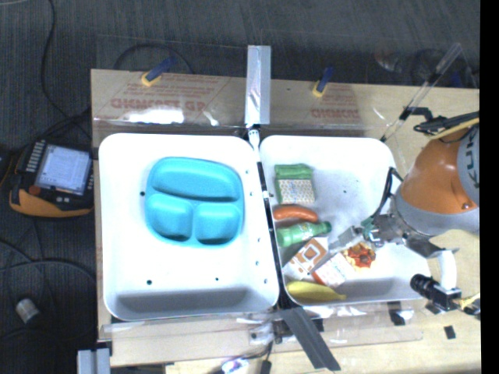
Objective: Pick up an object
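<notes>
The arm enters from the right of the frame, its orange band at the right edge, and its wrist dips into the right bin (327,150). The pincer (373,232) sits low at the centre right of that bin, among small items; whether it is spread or pressed together I cannot tell, since the wrist and clutter hide its tips.

Just below and left of it, touching or nearly so, lies a small red-and-orange packet (360,254), the nearest candidate for the pick. Further left, along the bin's left wall, are a green-and-white packet (295,183) at the top, an orange-red carrot-like piece (294,213) beneath it, then a green bottle (301,233) lying on its side with its long axis roughly left to right and its neck pointing towards the pincer. Below these are an orange-and-white carton (312,261) lying slantwise and a yellow banana-like piece (314,291) against the lower wall.

The left bin (125,279) holds a blue divided tray (194,200), well apart from the arm.

Nothing can be seen lifted yet. I judge that the red packet, lying just down-left of the pincer, needs only a short move; the bottle would call for a reach leftward across its long axis.
</notes>
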`<state>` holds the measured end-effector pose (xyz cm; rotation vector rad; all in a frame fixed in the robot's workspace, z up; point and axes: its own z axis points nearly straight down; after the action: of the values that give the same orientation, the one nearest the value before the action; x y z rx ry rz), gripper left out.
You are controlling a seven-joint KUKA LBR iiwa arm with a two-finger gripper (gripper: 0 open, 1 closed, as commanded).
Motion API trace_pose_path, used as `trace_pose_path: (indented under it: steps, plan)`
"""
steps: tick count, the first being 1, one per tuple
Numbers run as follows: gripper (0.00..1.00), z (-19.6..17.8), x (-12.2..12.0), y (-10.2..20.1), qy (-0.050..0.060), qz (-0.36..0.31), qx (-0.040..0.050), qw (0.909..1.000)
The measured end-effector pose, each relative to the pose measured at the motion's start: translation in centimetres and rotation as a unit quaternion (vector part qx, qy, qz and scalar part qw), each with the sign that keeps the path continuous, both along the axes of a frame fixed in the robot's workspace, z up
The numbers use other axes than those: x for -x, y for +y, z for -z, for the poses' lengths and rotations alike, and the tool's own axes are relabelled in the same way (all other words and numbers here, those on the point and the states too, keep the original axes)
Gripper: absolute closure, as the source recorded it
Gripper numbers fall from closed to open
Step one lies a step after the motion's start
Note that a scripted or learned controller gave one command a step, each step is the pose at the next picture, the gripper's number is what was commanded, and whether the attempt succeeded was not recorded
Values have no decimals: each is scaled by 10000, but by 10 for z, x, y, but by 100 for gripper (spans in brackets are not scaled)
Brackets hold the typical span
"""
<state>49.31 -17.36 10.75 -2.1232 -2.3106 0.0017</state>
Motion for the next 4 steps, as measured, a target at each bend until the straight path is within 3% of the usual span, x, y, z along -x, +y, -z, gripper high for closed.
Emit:
trace_pose_path:
  steps: [1,2,3,4]
  plan:
    - [100,-9,0,0,7,-3,-7,10000]
    - [0,-9,0,0,9,-3,-7,10000]
    - [0,18,-41,71,-78,-413,34,9991]
    - [0,0,-28,46,2,-720,14,9974]
